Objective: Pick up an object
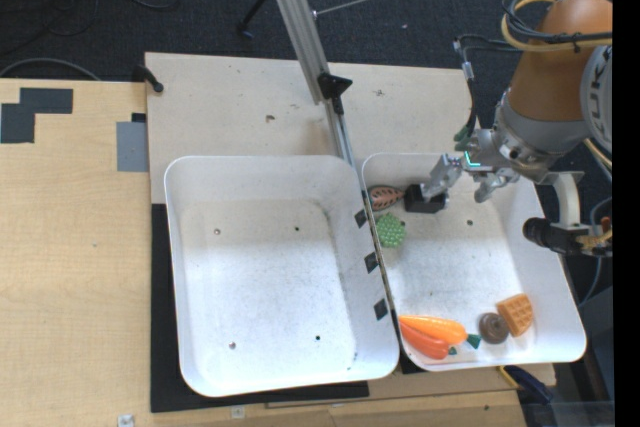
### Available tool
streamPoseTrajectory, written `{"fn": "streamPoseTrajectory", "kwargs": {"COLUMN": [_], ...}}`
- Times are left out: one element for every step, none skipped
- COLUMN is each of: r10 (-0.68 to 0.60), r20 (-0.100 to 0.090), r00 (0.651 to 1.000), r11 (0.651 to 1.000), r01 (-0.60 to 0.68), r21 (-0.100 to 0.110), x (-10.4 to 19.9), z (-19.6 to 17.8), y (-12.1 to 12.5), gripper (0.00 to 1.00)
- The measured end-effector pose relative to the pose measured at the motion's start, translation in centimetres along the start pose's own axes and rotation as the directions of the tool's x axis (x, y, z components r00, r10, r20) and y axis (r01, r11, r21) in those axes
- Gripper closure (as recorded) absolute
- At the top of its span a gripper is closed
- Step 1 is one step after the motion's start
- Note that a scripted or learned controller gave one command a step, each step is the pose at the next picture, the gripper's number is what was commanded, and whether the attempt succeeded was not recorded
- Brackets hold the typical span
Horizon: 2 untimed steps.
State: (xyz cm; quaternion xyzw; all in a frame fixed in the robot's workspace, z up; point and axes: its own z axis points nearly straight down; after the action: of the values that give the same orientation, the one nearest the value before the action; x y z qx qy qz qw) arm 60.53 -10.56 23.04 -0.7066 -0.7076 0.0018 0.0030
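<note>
On the bench (250, 105) stand two shallow white bins side by side: the left bin (190, 205) and the right bin (550, 315). One grey arm with an orange band (565, 35) reaches in from the right, and its two-finger gripper (425, 200) hangs over the far left corner of the right bin. Whether its fingers are spread or closed cannot be told, since the dark tips merge with what lies beneath.

Five loose objects lie in the right bin, one of each kind. One brown oval striped object (384, 197) rests against the bin's left wall near the far corner, just beside the gripper tip on its left; contact between them cannot be judged. One green knobbly ball (390, 233) lies just nearer than that, also at the left wall, close below the gripper. One orange carrot-shaped toy (432, 334) lies along the near edge by the near left corner, well apart from the gripper. One small brown round piece (491, 326) and one orange waffle-patterned block (516, 313) sit touching each other near the near right corner.

One ribbed aluminium bar (300, 25) slants from the far side down to the gap between the bins.
</note>
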Motion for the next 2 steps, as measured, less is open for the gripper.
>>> {"fn": "streamPoseTrajectory", "kwargs": {"r10": [0.002, 0.002], "r20": [0.001, 0.0], "r00": [1.0, 1.0], "r11": [1.0, 1.0], "r01": [-0.002, -0.002], "r21": [-0.004, 0.003], "x": [-0.1, -0.6], "z": [-0.2, 5.4], "y": [0.1, -0.9], "gripper": [0.0, 0.0]}}
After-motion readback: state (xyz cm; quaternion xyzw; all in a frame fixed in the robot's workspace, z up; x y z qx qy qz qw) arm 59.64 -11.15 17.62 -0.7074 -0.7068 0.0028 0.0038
